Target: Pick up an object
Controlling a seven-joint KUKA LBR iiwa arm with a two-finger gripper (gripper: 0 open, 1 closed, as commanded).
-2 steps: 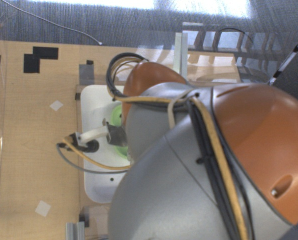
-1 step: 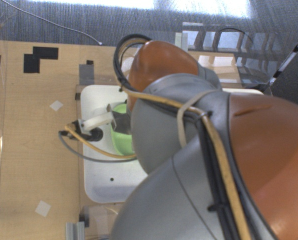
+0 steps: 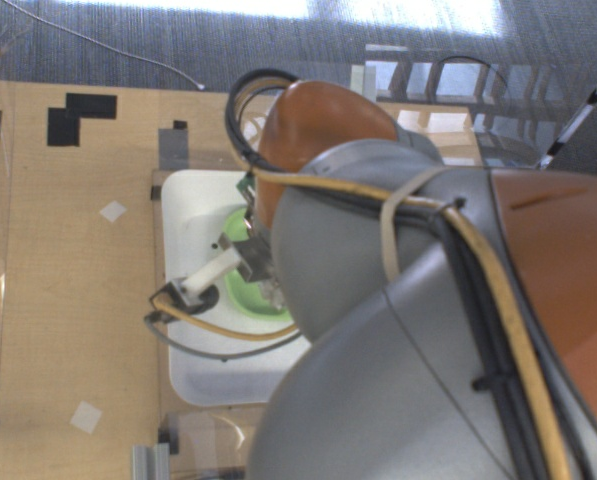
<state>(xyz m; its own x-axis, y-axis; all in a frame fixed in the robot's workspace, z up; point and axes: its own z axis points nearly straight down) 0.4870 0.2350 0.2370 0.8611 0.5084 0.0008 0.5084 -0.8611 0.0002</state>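
Arm (image 3: pixel 448 318) taking up the right and lower right of the frame, bulky grey body and orange band leaning over the white bin (image 3: pixel 193 208) at centre left. Reaching in from the right, so naturally covering most of the bin and everything to its right. Bin sitting on the tan surface (image 3: pixel 68 298), which carries black square marks toward the upper left.

Green object (image 3: pixel 240 286), perhaps a bowl or cup, lying in the bin just below the frame's centre, partly hidden by the wrist hardware. Likely the thing to be picked, being the one loose item visible near the tool. A smaller green patch just above it, possibly part of the same piece; hard to say in this blur.

Gripper (image 3: pixel 256 260) low in the bin, right at the upper edge of the green object, presumably brought down there for a grasp. Jaws themselves lost among the metal fittings and shadow: spread or pressed together, cannot tell, nor whether anything sits between them.

White fitting with a black end (image 3: pixel 200 288) sticking out to the left of the wrist, with a yellowish cable (image 3: pixel 228 333) looping under it and back toward the arm, slack enough to let the wrist turn freely. Black cable (image 3: pixel 240 118) coiled above the orange dome for the same reason.
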